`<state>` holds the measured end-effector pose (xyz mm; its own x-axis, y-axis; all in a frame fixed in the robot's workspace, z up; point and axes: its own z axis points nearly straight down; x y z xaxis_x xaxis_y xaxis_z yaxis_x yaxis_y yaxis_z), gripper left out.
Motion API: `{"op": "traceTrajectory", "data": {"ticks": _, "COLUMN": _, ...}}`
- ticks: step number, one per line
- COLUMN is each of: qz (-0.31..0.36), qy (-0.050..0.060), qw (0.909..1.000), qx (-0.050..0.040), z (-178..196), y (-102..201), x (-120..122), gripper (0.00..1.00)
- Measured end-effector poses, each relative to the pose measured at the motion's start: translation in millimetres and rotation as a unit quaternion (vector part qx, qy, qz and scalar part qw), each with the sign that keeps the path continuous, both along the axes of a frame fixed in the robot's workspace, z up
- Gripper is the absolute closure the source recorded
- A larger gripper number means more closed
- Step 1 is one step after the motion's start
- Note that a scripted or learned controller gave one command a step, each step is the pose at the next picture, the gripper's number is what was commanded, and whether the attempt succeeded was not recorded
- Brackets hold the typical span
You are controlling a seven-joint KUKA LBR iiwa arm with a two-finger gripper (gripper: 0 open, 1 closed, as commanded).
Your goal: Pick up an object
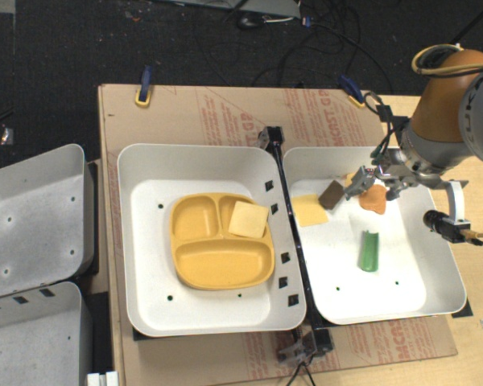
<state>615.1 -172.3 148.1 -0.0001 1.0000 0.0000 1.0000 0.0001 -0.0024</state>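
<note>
Over the right bin (435, 288), the hand (369, 185) sits near the back wall, just above a small orange lump (375, 202); can't tell finger state, nothing visibly held; green block (369, 251) lies mid-bin, stubby rectangular bar, long axis running front-to-back, well apart from hand; pale yellow slab (309, 211) near the divider; left bin (145, 215) holds a yellow tray (217, 268) with a cream square (248, 219) in its compartment.

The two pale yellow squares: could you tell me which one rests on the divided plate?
The square in the left bin, lying on the yellow plate. The other square lies flat on the right bin floor, beside the divider.
</note>
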Motion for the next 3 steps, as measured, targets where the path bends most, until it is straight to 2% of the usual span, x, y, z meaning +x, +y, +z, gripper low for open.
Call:
{"op": "traceTrajectory", "data": {"ticks": 1, "qz": 0.000, "qy": 0.001, "qw": 1.0000, "qx": 0.0004, "z": -53.4, "y": 0.8, "x": -0.8, "gripper": 0.00}}
{"op": "traceTrajectory", "data": {"ticks": 2, "qz": 0.000, "qy": -0.002, "qw": 1.0000, "qx": -0.0005, "z": -39.6, "y": 0.4, "x": 0.9, "gripper": 1.00}}
{"op": "traceTrajectory", "data": {"ticks": 3, "qz": 0.001, "qy": -0.003, "qw": 1.0000, "qx": -0.0007, "z": 3.0, "y": 0.9, "x": 3.8, "gripper": 1.00}}
